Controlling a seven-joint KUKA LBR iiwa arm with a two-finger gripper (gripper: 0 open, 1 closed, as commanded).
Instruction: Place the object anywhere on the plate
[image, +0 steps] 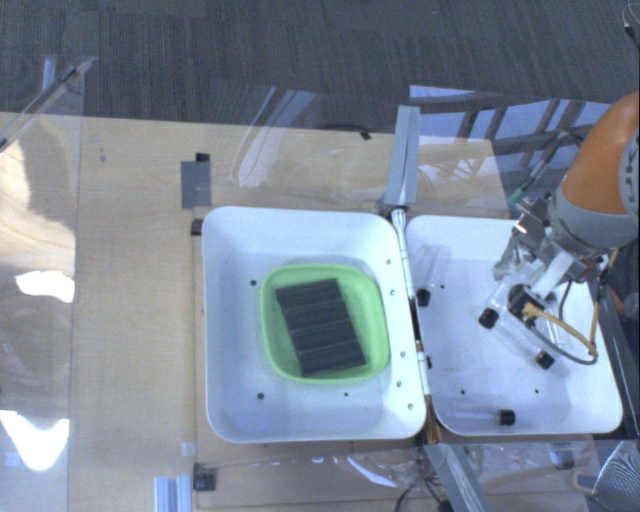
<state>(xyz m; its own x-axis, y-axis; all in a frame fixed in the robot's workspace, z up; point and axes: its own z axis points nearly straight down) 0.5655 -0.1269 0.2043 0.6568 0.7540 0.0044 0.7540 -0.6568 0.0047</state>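
Observation:
A dark grey ridged rectangular block (320, 327) lies flat in the middle of the green plate (271, 335), which sits in the left white bin (230, 300). My gripper (516, 338) hangs over the right white bin (450, 250), well to the right of the plate and apart from the block. Its two black-tipped fingers (488, 318) are spread open, with only the bin floor showing between them.
The grey and orange arm (600, 180) comes in over the right bin's far right corner. A yellow cable (575, 335) loops beside the gripper. Small black studs (422, 297) dot the bin floors. A metal divider bar (402, 160) stands behind the bins.

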